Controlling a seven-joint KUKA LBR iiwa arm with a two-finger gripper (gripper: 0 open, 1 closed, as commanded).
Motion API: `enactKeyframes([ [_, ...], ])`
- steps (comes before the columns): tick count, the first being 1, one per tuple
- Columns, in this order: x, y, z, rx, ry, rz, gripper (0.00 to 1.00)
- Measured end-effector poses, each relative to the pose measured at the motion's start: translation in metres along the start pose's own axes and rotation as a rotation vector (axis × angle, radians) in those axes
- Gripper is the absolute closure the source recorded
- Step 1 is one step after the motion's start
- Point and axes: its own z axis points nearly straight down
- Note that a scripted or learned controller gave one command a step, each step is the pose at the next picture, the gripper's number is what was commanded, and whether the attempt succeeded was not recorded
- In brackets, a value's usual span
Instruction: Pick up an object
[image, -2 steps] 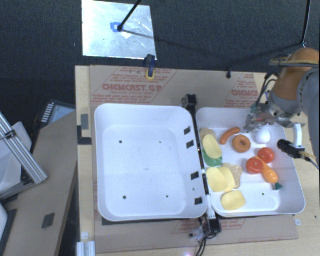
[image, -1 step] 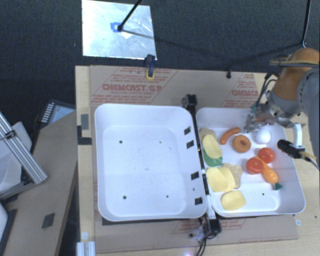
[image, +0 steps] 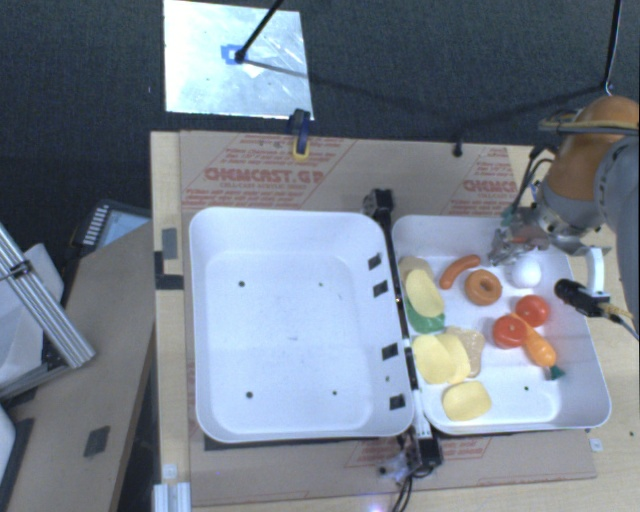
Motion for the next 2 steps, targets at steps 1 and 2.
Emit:
enactKeyframes([
  [1, 0.0, 0.0, 0.0, 0.0, 0.0, 0.0, 1.0],
  [2, 0.0, 0.0, 0.0, 0.0, 0.0, 0.0, 1.0],
])
